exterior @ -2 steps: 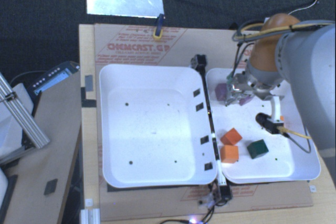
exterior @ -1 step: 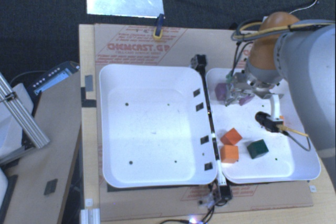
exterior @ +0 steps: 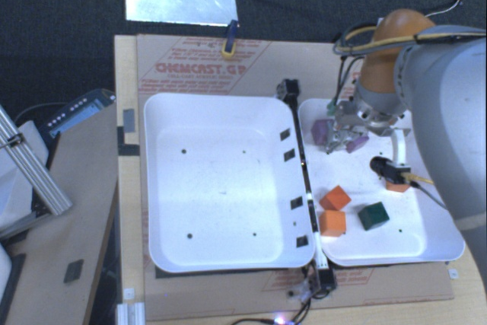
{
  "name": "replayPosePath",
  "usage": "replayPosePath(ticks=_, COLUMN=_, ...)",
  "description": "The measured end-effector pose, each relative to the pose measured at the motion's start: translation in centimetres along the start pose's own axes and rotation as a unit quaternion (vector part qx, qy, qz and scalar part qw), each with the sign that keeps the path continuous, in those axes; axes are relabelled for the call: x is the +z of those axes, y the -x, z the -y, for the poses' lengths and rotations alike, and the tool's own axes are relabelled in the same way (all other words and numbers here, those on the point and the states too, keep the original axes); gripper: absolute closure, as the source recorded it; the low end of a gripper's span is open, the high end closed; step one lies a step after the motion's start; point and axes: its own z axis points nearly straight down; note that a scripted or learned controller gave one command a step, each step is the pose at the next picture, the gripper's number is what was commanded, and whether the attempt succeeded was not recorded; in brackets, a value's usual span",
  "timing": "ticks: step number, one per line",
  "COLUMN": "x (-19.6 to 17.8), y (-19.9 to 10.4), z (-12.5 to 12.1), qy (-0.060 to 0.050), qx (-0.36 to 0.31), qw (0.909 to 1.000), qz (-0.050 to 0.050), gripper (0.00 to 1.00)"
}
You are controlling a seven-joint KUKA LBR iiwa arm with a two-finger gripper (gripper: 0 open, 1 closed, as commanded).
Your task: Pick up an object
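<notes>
At the far end of the right bin (exterior: 430, 240), the gripper (exterior: 344, 135) is being held low over the bin floor, flanked by two purple things. A purple block (exterior: 320, 131) is lying just beside it on the side toward the left bin (exterior: 221, 179). A paler purple piece (exterior: 357, 143) is lying just beside it on the opposite side. Whether either is being touched cannot be told at this slant. How far the gripper is open cannot be told either, and nothing is being shown clearly in its grasp.

Nearer the camera and well apart from the gripper, an orange cube (exterior: 335, 199), a second orange cube (exterior: 332, 223) just beside it, and a green cube (exterior: 374, 215) are lying on the bin floor.

The main risk is being judged as an off-centre closure. With a piece on each flank and none plainly centred, a piece is likely to be nudged aside or squeezed out rather than caught, and the lift would then be made empty. The purple block is also lying near the bin's wall, so it could be pinned there instead of being gripped.
</notes>
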Motion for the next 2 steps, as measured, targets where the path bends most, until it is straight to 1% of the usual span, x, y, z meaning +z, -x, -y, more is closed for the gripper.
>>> replayPosePath(ticks=2, x=0.16, y=-0.02, z=0.04, qy=0.002, qx=0.000, qw=1.0000, qz=0.001, gripper=1.00)
